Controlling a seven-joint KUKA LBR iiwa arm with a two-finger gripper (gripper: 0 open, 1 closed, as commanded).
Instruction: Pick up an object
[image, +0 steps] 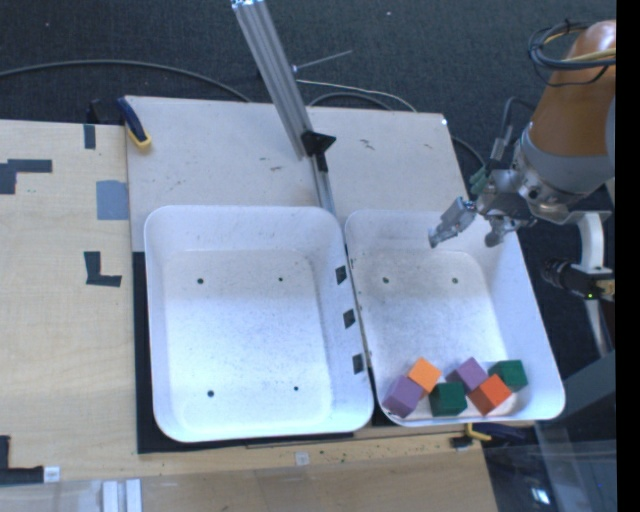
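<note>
Far left is the pale wood tabletop (50, 300) with a few grey and dark tape patches (112, 200) stuck on it, and a blue-and-yellow clamp (134, 124) sits at the corner of the white board (230, 150) under the bins. The left bin (245, 320) has just speckles and small dark dots on its floor. A silver aluminium rail (280, 80) slants down from the top and ends right at the seam between the two bins.

The right bin (450, 310) has all the blocks bunched in its near corner: a purple cube (403, 396), an orange cube (425, 374), a dark green cube (448, 399), a second purple cube (469, 374), a red-orange cube (490, 393) and another green cube (510, 375), pretty much touching each other.

The jaws (470, 228) hang over the far right corner of that bin, well apart from the pile, spread apart with nothing between them. Black cables (150, 70) run over the dark floor behind.
</note>
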